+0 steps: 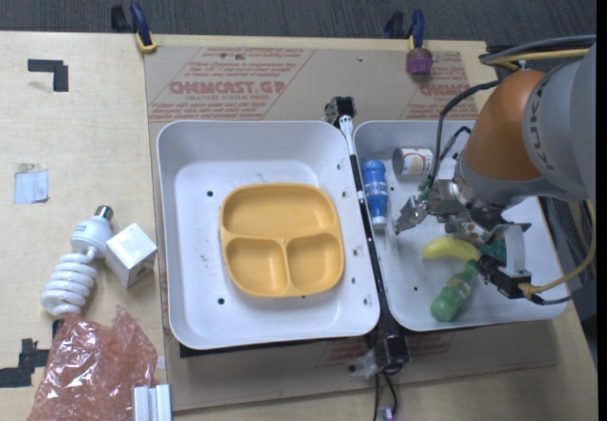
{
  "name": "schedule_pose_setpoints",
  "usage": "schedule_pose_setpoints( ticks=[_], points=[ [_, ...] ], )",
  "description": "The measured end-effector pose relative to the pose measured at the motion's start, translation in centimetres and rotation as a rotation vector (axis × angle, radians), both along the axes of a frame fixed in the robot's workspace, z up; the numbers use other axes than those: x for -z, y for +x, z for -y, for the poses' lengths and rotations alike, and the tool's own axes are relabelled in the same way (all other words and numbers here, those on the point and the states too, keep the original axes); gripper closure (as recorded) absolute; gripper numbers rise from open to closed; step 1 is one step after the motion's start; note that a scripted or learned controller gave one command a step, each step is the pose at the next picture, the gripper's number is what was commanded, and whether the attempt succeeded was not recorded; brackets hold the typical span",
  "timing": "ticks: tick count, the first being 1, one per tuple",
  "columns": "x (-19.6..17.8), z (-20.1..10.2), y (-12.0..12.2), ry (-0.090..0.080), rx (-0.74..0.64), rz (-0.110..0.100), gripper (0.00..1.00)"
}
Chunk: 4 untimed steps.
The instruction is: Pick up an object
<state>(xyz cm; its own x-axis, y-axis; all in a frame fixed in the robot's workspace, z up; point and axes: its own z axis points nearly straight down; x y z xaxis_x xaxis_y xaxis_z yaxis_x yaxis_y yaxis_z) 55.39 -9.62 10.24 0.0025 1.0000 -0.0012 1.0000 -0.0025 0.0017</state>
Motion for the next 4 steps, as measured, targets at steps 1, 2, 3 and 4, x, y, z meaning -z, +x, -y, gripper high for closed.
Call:
schedule_pose_setpoints(
  ticks=[1,2,3,4],
  points=[
    [1.0,0.1,-5.3,0.001,-0.001,-0.002,0.0],
    [0.0,0.2,-5.2,0.001,0.001,0.001,1.0],
    [-9.0,-5.2,0.2,0.0,-0.005,0.0,1.0],
    [-9.0,-5.2,0.2,0.0,-0.004,0.0,0.0]
  ],
)
